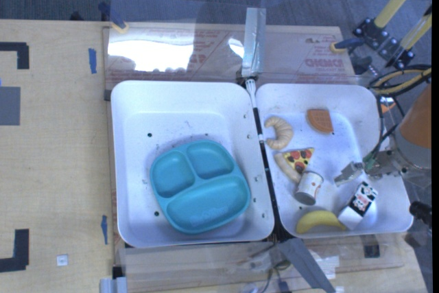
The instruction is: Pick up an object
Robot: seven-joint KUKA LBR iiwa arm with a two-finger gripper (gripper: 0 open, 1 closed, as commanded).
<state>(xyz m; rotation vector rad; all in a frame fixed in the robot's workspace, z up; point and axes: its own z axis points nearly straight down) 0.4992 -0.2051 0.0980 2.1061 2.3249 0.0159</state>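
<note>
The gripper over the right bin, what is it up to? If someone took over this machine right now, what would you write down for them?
Gripper: low inside the right bin, nothing seen between its fingers; open or shut cannot be told.
Right bin things: croissant, brown cookie, pizza slice, small can, banana, black-and-white carton. The gripper is between the can and the carton.
Left bin: a blue divided tray.
Done: the arm has reached into the bin.
Left: grasp one thing and lift it.
</note>
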